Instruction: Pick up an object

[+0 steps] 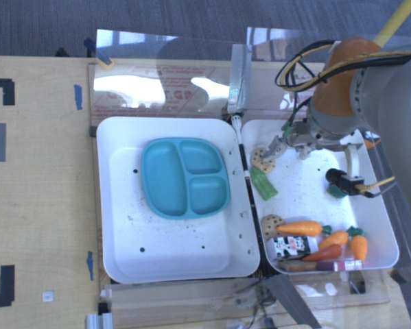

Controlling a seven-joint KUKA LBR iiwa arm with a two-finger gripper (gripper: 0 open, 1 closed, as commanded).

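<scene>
Nearest candidate is the brown cookie (260, 157). It lies in the far-left corner of the right bin (380, 214), close to the wall shared w/ the left bin (116, 184). A green piece (263, 182) lies just beside it on the near side. The claw (272, 148) hangs tilted over the cookie's far edge. I can't tell if it's spread or pressed together, and I see nothing pinched in it.

Risks, imo: the cookie is flat and tucked near the wall, so the claw may scrape the wall or slide off w/o a grip. A nudge could also shove the green piece along.

Mid-bin is bare, so there's room to pull back toward the right edge. The near edge is crowded w/ a long carrot (300, 228), small carrots (335, 238), a red piece (323, 253) and a printed box (291, 247) packed together. That's a poor spot for a clean single grab. The teal divided plate (186, 177) sits in the left bin, well apart.
</scene>
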